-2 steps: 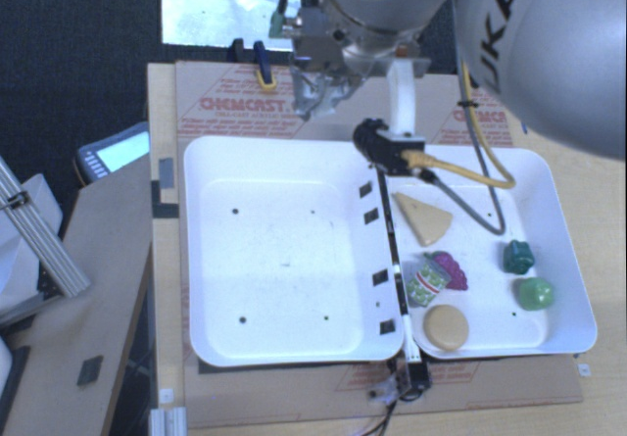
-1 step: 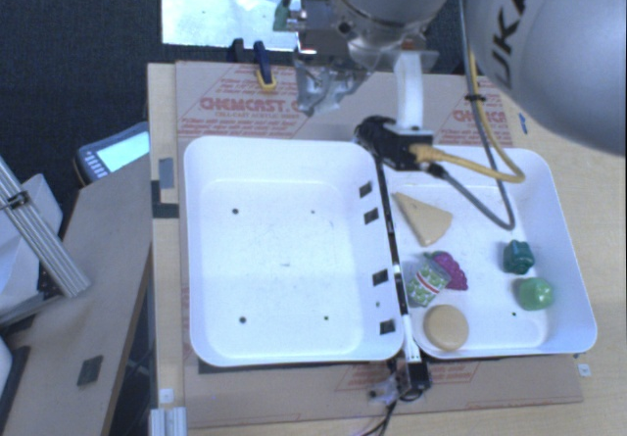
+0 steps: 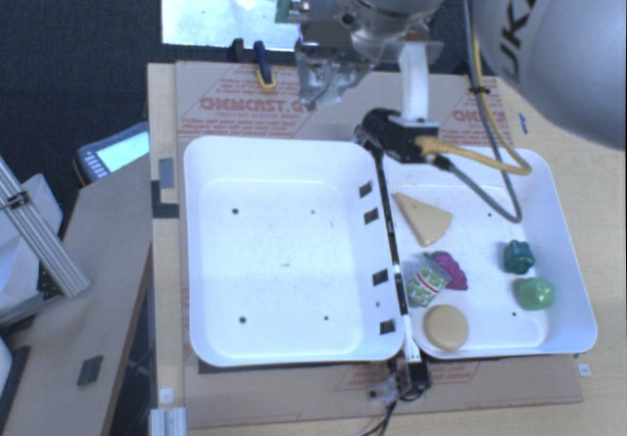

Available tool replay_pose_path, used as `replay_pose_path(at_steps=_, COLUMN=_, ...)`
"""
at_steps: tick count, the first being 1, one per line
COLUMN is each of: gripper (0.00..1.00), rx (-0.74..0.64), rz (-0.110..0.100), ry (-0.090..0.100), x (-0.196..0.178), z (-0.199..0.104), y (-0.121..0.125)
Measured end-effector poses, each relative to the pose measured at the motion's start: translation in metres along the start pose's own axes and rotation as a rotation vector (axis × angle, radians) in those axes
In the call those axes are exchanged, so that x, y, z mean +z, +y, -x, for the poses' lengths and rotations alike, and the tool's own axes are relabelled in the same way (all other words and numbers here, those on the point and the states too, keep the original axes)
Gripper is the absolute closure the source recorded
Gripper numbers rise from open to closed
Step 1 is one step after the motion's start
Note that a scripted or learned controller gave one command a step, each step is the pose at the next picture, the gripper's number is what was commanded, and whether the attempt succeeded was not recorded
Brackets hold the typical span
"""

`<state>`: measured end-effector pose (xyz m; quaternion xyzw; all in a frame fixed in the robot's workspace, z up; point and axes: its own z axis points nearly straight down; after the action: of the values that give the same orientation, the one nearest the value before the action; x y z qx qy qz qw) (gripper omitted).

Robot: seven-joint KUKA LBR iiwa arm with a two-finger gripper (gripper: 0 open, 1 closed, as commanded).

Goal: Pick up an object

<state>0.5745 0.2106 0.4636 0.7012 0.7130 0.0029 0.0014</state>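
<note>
My way down into the shallow white left bin (image 3: 211, 258) lies wide open; in the white right bin (image 3: 563, 228), a yellow cheese wedge (image 3: 425, 217) sits at eleven o'clock; a purple grape cluster (image 3: 449, 268), striped can (image 3: 427, 285) and tan disc (image 3: 446, 326) crowd seven o'clock; two green lumps (image 3: 526, 275) block four o'clock; its centre stays passable.

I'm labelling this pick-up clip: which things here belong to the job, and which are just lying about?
Job: gripper; right bin holding cheese wedge, purple grapes, small can, tan disc, teal block, green lump.

Lying about: left bin, yellow clamp, tablet.
</note>
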Motion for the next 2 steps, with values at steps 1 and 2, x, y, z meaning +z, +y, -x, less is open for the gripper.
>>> replay_pose_path(at_steps=1, gripper=1.0, rx=-0.006, rz=0.002, ry=0.001, x=-0.011, z=0.0, y=0.0)
replay_pose_path(at_steps=2, gripper=1.0, rx=-0.011, rz=0.004, ry=0.001, x=-0.022, z=-0.001, y=0.001)
